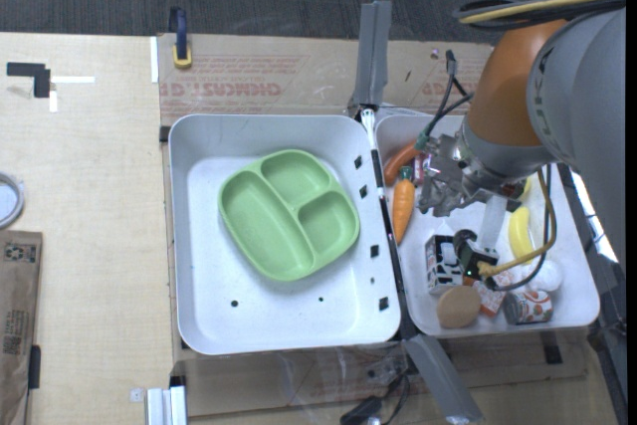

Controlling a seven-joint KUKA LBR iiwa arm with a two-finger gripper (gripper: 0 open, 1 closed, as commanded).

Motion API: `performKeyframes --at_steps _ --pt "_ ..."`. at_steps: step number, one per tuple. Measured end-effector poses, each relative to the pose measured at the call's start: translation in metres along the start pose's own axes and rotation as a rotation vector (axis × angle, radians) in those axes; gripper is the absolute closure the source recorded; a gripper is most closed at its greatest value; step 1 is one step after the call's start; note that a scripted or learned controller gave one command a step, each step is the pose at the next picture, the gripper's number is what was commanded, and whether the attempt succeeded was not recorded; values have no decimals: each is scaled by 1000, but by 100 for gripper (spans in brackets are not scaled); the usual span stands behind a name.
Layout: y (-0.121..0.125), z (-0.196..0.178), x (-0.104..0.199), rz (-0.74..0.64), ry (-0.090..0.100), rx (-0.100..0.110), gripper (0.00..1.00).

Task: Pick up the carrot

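Gripper (435, 186) hung low over the far left part of the right bin (587, 299), below a grey arm (582, 85) with an orange band (508, 95), reaching in from the right. Impossible to tell whether released or clenched: blurred metal parts and cables hid the detail. Nothing clearly seen grasped.

Just left of the gripper lay the carrot (402, 206), orange with a small green top at its far end, set roughly upright in the picture, along the bin's left wall. Close to the tool, though contact could not be made out. Behind it, a second orange-red piece (399, 159), slanting toward the far left corner.

Nearer in the same bin: a small black and white box (444, 264), a round tan item (459, 307), a red and white item (528, 306), and a yellow banana (520, 232) to the right under the arm.

Left of this, touching side by side, the left bin (194, 304), holding a light green divided plate (290, 213) with three compartments, tilted at an angle near the centre.

Beyond the bins, a pale wooden bench (80, 174) and a strip of brown cardboard (259, 80) along the far edge.
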State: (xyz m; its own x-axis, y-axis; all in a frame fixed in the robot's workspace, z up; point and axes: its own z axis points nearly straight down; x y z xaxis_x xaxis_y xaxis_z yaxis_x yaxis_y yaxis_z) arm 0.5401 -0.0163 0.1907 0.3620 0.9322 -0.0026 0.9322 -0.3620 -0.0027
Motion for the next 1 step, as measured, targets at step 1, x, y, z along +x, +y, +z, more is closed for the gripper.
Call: performKeyframes --at_steps 1 --pt "0 -8 0 -2 -3 3 100"
